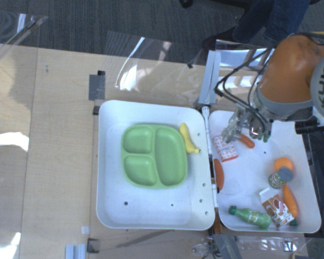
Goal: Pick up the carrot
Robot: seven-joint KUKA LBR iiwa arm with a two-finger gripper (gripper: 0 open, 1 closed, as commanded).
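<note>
Item: tool (243, 130), hovering over the back of the right bin (307, 155), just above a small orange piece (246, 140); grip state could not be told. Item: carrot (290, 200), lying at the right bin's front right, touching a carton (277, 209), well apart from the tool. Item: green bottle (249, 216), beside the carton. Left bin (111, 167): 1 green divided plate (154, 155), 1 banana (189, 139) at its edge.

Left bin (109, 204): green divided plate (154, 155), yellow banana (188, 139) touching its upper right rim. Right bin (309, 215): red-and-white packet (225, 148), red sausage (219, 174) by left wall, green bottle (250, 216) lying flat, small can (279, 178), orange fruit (284, 163), juice carton (277, 209).
</note>
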